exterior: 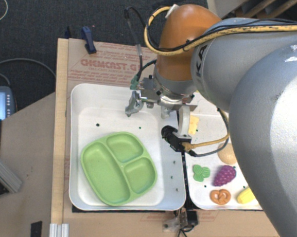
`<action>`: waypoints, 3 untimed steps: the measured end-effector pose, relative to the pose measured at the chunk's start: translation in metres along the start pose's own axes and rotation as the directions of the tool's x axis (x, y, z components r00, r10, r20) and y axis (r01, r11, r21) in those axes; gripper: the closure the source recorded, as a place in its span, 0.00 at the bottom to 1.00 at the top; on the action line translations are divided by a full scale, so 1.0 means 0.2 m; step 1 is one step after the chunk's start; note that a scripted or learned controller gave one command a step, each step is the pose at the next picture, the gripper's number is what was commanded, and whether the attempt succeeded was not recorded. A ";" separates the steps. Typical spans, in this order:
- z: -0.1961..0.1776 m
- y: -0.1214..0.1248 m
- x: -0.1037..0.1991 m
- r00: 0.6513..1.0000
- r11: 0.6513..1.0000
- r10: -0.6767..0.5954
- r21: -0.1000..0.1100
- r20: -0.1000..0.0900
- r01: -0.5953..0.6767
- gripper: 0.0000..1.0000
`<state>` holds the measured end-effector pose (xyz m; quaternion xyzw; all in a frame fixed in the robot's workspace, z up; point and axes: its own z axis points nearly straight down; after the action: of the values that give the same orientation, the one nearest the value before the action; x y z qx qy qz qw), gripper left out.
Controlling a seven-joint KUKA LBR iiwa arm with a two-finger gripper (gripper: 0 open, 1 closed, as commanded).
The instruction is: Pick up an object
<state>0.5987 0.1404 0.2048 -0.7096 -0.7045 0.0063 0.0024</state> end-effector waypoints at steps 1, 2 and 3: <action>0.56 0.20 -0.21 1.000 1.000 -0.004 -0.008 -0.014 0.004 0.00; 0.60 0.32 0.05 1.000 1.000 -0.011 -0.016 -0.007 0.011 0.00; 0.60 -0.01 0.37 1.000 1.000 -0.015 -0.011 -0.007 0.014 0.00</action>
<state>0.5957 0.2141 0.0849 -0.7045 -0.7097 -0.0003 0.0010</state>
